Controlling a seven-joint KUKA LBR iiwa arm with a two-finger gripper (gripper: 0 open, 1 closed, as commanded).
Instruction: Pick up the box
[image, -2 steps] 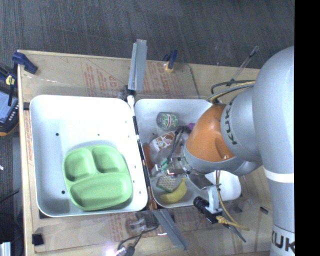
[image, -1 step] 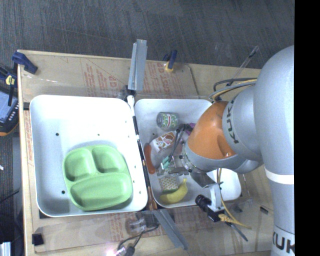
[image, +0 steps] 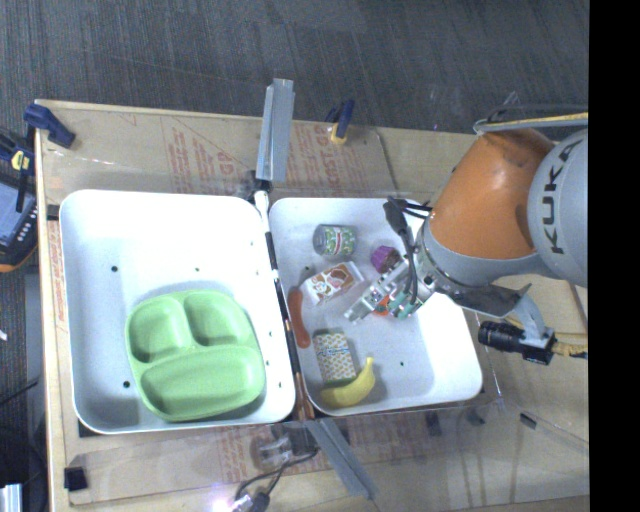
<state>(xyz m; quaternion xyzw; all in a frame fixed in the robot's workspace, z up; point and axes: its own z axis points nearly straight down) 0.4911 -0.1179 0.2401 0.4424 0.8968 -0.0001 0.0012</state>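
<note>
- My end effector (image: 385, 297) is hovering low over the middle of the right shallow white bin (image: 450, 375); I cannot tell its state.
- The small white-and-red printed box (image: 331, 283) is lying flat just at its 9 o'clock, apart from it.
- A green-labelled tin can (image: 335, 240) is sitting at the box's 12 o'clock.
- A yellow banana (image: 352, 386) is lying at the box's 6 o'clock.
- A green compartment tray (image: 195, 355) is resting in the left white bin (image: 90, 230).
</note>
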